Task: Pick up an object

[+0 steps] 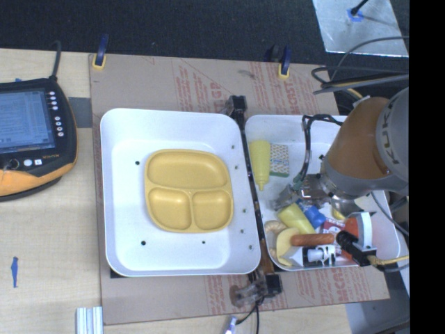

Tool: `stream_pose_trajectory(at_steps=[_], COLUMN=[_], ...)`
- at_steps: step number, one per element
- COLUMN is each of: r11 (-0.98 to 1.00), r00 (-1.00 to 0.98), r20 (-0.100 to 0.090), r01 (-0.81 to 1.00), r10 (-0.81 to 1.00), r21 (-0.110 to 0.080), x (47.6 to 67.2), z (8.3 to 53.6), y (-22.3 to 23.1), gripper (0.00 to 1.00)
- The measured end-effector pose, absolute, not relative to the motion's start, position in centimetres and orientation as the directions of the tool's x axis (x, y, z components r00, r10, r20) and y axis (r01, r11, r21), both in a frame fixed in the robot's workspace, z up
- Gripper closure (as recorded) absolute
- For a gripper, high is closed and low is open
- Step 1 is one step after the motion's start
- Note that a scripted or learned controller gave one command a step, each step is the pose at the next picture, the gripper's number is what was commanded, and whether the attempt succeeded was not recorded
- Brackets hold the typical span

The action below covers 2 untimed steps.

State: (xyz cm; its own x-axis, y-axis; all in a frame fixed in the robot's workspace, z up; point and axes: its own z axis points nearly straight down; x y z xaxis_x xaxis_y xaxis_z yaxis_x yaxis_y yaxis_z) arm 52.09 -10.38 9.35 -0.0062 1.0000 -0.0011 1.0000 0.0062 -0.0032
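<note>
1. Grey arm w/ orange band [361, 145] over right shallow white bin [292, 125]; gripper [306, 195] low amid clutter, jaw state can't tell.
2. Yellow plastic squeeze bottle [261, 161] in right bin's left side, long axis near-far, nozzle pointing near.
3. Yellow three-compartment plastic tray [188, 189] in left white bin [125, 186].

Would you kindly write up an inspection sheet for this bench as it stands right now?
Surface: brown board clamped to a wooden bench, bearing two white bins.
Job's things: right bin holds a yellow squeeze bottle, a hot dog, a banana and other small items.
Clutter: yellow divided plate in the left bin.
Grippers: tool down among the right bin's items; grip cannot be judged.
Cables: black cable looping beside the arm.
Surroundings: teach pendant at far left; dark floor beyond.
</note>
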Motion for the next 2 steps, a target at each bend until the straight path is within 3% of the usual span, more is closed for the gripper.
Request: stream_pose_trajectory(at_steps=[1, 2], r11=[0.012, 0.006], r00=[-0.012, -0.006], r20=[-0.003, 0.002], r01=[1.0, 1.0], r10=[1.0, 1.0], r21=[-0.004, -0.001], x=[52.1, 58.7], z=[10.4, 19.3], y=[-10.5, -1.8], gripper=[1.0, 1.0])
